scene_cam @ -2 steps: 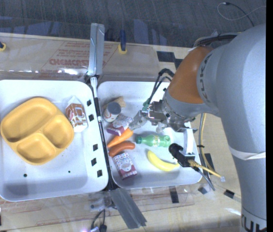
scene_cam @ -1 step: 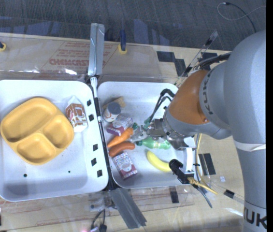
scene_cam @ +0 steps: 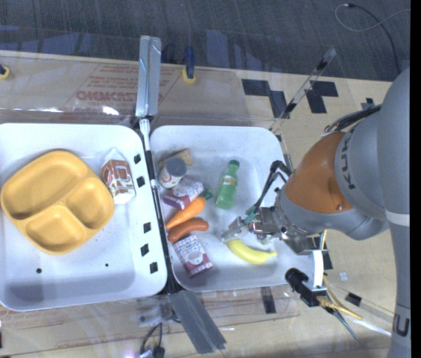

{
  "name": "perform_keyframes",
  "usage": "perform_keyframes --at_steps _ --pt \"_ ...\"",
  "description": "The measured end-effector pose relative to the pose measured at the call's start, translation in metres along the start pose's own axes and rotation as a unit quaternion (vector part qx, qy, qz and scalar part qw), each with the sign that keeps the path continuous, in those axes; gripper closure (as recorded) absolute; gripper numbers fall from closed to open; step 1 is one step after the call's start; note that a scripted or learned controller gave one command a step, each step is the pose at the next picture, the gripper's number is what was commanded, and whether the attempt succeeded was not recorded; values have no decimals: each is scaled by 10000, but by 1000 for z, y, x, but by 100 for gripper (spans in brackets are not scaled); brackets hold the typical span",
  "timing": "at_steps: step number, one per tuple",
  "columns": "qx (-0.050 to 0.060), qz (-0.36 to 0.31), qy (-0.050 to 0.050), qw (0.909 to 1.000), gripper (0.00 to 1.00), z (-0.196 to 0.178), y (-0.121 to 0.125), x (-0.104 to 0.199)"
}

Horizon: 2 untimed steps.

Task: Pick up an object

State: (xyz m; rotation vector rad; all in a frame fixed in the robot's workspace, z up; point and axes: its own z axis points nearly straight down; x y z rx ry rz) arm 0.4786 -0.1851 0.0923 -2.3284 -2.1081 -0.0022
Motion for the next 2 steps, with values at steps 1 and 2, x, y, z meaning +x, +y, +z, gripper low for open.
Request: perform_keyframes --at_steps 1,2 --pt "3 -27 -3 10000 100 -9 1 0" --pt "4 282 -6 9996 100 -109 9 17"
